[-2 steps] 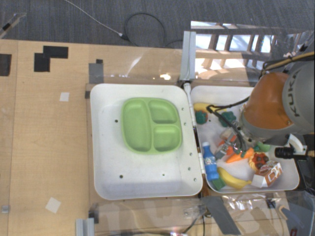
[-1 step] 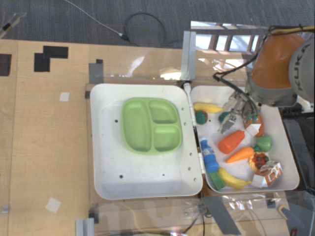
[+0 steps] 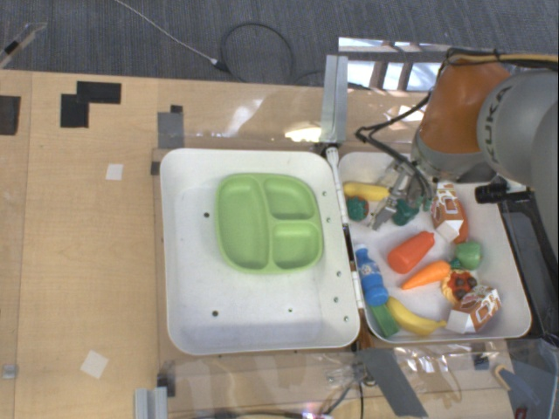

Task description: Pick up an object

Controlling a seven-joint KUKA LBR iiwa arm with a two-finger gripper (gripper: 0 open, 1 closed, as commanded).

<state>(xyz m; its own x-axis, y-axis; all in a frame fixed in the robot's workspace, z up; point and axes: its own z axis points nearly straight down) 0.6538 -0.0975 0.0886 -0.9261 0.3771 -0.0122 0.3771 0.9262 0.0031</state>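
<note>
My gripper (image 3: 395, 209) is low over the back left part of the right bin (image 3: 515, 321), reaching in from the grey and orange arm (image 3: 463, 112). Its fingers (image 3: 381, 217) stand open and hold nothing. A small teal toy (image 3: 404, 216) lies right at the fingertips. Just to the left are a yellow toy (image 3: 365, 192) and a dark green round piece (image 3: 356, 208). Further forward lie an orange-red pepper (image 3: 410, 251), a carrot (image 3: 428, 275), a blue bottle (image 3: 371, 279) and a yellow banana (image 3: 416, 319).
The left bin (image 3: 201, 312) bears a light green divided plate (image 3: 268, 223). Two small cartons (image 3: 447, 213) (image 3: 476, 304), a green toy (image 3: 468, 254) and a red berry (image 3: 459, 283) crowd the right bin's right side. A metal post (image 3: 334, 94) stands behind the bins.
</note>
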